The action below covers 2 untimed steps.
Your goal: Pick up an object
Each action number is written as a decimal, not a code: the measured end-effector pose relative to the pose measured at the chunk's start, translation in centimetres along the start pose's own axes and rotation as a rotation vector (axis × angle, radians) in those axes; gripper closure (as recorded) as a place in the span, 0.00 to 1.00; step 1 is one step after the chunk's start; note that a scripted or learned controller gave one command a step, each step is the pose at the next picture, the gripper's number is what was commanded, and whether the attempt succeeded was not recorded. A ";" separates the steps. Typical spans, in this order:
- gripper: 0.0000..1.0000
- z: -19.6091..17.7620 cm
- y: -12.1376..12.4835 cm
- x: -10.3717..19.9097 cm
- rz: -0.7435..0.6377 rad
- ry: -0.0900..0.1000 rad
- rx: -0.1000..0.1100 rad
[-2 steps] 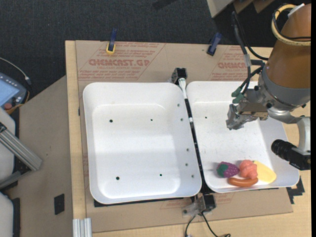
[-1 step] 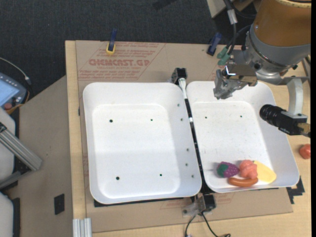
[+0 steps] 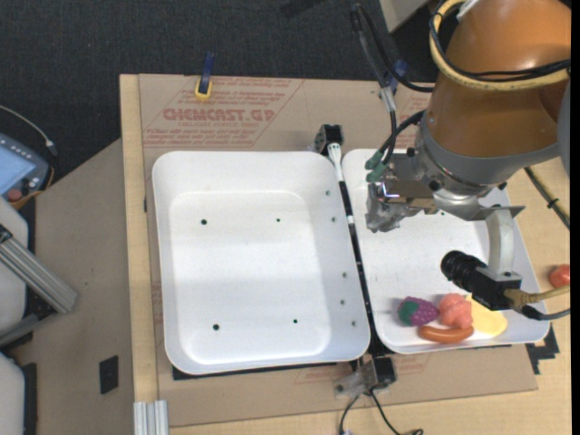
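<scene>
The gripper (image 3: pixel 381 217) hangs over the right-hand shallow white plastic bin (image 3: pixel 408 265), in that bin's 10 o'clock part, close to the wall beside the neighbouring bin. From this slant its tip is a blurred grey metal cluster, and whether it is open or closed cannot be told. Bare white bin floor lies beneath and around it. The things to pick lie well apart from it, at about 5 o'clock from the gripper, bunched along the same bin's 6 o'clock rim. Nearest is a small purple knobbly toy like a bunch of grapes (image 3: pixel 417 311). Just beside it, at its 3 o'clock, sits a pink lumpy toy (image 3: pixel 457 308). An orange-red sausage-shaped toy (image 3: pixel 444 333) lies flat below these two, touching or nearly touching them. A flat pale yellow piece (image 3: pixel 492 324) rests at the pink toy's 4 o'clock. Above the gripper, at its 1 o'clock, rises the grey arm with its broad orange band (image 3: pixel 498 62). At the gripper's 9 o'clock lies the left-hand shallow white plastic bin (image 3: pixel 245 261), with four small dark dots on its floor. Both bins sit on a brown cardboard sheet with red print (image 3: pixel 227 107). A small blue-and-yellow clamp (image 3: pixel 206 78) grips that sheet's 12 o'clock edge. A black clip (image 3: pixel 328 139) sits at the 12 o'clock end of the seam between the bins.
</scene>
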<state>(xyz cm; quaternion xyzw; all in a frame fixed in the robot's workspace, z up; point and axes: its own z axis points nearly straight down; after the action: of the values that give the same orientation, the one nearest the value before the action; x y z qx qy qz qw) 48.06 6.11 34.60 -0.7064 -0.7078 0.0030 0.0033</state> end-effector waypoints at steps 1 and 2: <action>1.00 -0.9 2.2 7.2 -0.005 0.001 -0.013; 1.00 10.2 1.4 5.9 0.004 -0.001 -0.002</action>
<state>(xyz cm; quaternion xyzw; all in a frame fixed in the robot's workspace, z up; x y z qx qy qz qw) 49.39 12.04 24.42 -0.7077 -0.7065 0.0026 0.0023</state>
